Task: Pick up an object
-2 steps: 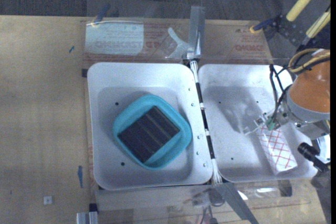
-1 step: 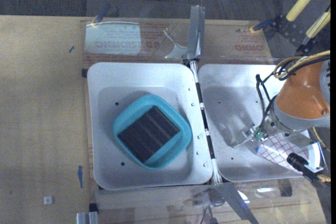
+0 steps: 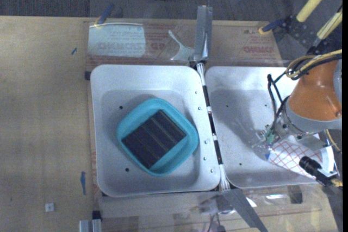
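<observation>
Right bin (image 3: 239, 95): claw (image 3: 265, 141) low over a red-checked white cloth (image 3: 288, 157), grip state unclear | cloth looks light, limp; pinch a raised fold | left bin (image 3: 109, 89): teal dish (image 3: 157, 136).

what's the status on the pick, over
Tool low in right bin, over red-checked white item; grip state unclear. Teal dish with dark block sits in left bin, untouched. Nothing blocking.
</observation>
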Controlling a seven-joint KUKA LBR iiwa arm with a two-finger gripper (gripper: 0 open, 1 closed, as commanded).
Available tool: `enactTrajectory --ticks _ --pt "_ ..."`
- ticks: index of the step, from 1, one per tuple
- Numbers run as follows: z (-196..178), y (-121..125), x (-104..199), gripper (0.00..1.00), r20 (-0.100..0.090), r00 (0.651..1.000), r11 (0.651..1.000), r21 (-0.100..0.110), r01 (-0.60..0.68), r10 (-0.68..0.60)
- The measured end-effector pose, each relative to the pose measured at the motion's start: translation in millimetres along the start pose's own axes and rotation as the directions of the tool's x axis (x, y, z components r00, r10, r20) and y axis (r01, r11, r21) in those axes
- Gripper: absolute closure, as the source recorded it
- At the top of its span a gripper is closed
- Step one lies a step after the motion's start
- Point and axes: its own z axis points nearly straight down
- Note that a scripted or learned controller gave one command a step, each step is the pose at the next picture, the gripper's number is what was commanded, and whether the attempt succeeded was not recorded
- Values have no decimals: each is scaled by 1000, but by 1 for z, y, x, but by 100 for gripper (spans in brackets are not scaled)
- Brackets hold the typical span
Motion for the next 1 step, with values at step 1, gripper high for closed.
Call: enactTrajectory --ticks 1 --pt "0 0 -1 0 2 1000 1000 0 0 0"
